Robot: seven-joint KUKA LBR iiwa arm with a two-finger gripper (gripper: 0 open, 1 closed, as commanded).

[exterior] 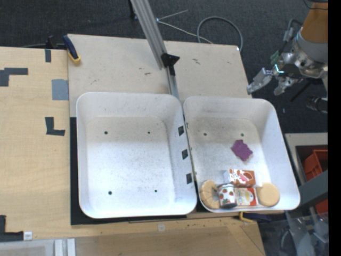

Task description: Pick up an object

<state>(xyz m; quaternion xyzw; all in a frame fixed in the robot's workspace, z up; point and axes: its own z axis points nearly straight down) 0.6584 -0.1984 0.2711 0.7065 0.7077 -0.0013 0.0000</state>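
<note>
Arm: enters at upper right of frame, wrist angled down-left, outside the bins.
Gripper (265,80): fingers spread, pinching nothing, beyond the right bin's (277,122) upper-right corner.
Purple object (242,150): middle of right bin.
Packets and biscuits (238,192): clustered at right bin's lower edge.

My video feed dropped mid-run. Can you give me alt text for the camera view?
The arm's pincer hovers outside the right bin's top right corner, holding nothing. That bin holds a purple block mid-bin and, along its near edge, two round cookies, a red-and-white packet and a small can. The left bin sits alongside.
</note>
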